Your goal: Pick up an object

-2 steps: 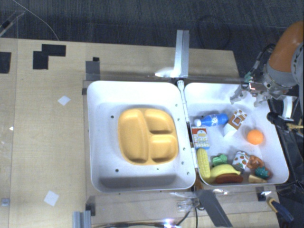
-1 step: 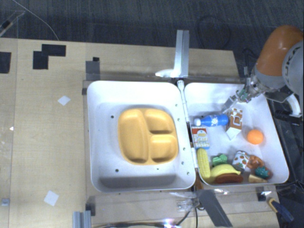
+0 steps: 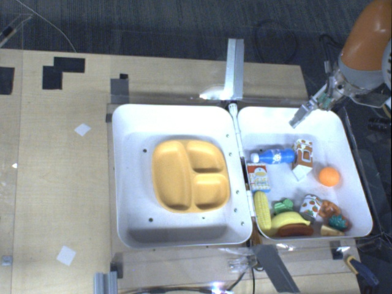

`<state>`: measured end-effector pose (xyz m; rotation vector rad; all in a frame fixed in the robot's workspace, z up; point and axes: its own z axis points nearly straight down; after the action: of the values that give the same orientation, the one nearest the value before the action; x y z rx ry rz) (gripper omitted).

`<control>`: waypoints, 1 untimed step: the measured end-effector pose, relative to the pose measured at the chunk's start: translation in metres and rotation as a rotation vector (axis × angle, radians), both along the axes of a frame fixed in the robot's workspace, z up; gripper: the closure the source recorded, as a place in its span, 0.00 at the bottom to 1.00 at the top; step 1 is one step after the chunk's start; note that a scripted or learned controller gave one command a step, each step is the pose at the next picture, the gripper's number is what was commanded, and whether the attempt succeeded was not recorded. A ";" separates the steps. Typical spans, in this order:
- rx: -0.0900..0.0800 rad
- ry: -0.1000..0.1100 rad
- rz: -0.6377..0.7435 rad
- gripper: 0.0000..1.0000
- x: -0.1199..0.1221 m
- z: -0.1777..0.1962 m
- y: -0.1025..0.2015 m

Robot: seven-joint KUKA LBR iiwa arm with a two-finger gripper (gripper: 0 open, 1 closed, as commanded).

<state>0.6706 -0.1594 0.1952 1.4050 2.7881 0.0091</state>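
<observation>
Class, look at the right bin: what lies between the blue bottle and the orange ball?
In the camera view, a small brown-and-white carton stands between the blue bottle and the orange ball, with a white scrap just below it.

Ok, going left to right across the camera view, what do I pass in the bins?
Yellow divided tray in the left bin → corn cob → blue bottle → orange ball in the right bin.
</observation>
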 end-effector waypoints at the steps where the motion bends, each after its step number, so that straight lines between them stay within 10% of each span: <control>1: 0.006 0.013 -0.246 0.00 0.000 -0.094 -0.001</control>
<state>0.6704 -0.1603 0.1014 1.7447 2.6057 0.0039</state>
